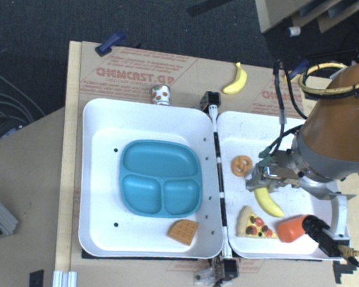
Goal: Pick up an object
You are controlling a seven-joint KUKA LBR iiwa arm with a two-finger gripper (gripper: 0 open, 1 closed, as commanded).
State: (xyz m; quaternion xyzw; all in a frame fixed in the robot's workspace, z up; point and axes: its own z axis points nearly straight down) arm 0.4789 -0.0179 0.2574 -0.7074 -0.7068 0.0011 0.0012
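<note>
Your gripper hovers low in the right bin, above the yellow banana; whether it grips, you cannot tell. Next: descend, close, lift.

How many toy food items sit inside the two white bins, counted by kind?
Banana: 1
Pizza slice: 1
Pretzel: 1
Waffle: 1
Red-orange piece, kind unclear: 1
Total: 5
</note>
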